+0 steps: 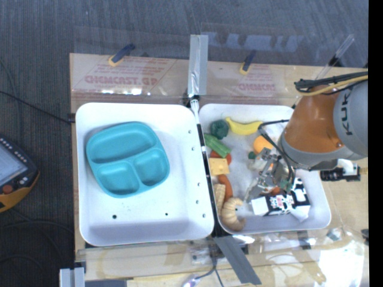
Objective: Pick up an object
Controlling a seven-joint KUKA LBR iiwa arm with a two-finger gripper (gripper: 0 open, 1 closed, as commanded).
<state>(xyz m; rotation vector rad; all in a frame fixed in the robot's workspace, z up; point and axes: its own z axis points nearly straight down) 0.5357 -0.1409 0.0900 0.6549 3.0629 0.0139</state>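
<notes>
Clutter is the main risk: the gripper (pixel 267 180) hangs low in the right bin (pixel 311 220), among small toy foods near its middle, with a banana (pixel 242 125) toward the far edge and a croissant (pixel 233 213) at the near-left corner. Whether the fingers are spread or closed cannot be told. A descent could nudge pieces aside or catch nothing.

Glossy plastic tray (pixel 127 158) — smooth, teal
</notes>
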